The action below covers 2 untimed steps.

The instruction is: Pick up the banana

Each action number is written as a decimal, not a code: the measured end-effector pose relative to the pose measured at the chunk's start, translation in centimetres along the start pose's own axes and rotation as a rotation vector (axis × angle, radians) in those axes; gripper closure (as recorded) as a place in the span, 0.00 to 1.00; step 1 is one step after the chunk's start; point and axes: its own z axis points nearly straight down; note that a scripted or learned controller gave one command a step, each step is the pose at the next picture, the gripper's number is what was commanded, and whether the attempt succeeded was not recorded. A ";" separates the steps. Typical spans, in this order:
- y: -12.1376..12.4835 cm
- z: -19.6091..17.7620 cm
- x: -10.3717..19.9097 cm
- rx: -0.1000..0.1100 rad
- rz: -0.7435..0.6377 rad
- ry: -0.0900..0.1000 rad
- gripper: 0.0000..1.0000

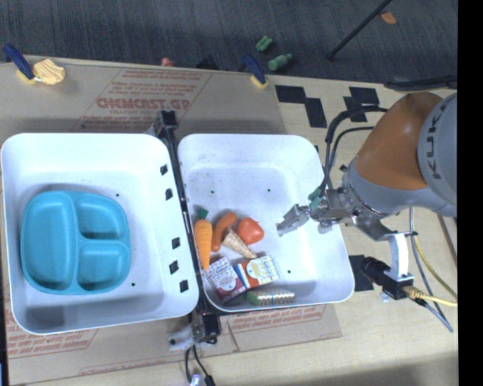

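Observation:
My gripper (293,219) hangs over the right part of the right bin (249,155), with nothing seen in it. To its left and nearer the front lies a heap of toy food: a carrot (202,242), an orange piece (223,227), a red-orange round piece (251,231), a pale cone (240,247) and two small cartons (243,275). A long yellow-green item (271,297) lies along the bin's front wall, below and left of the gripper. It is too small for me to tell whether it is the banana.
A blue divided tray (76,240) sits in the left bin (32,155). A black clamp strip (174,207) runs between the two bins. The back half of the right bin holds no objects. The arm's orange-banded body (402,155) looms over the bench's right side.

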 end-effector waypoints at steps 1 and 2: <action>1.8 10.5 0.8 0.001 -0.161 0.001 0.00; -1.5 11.3 6.1 0.000 -0.201 0.001 0.00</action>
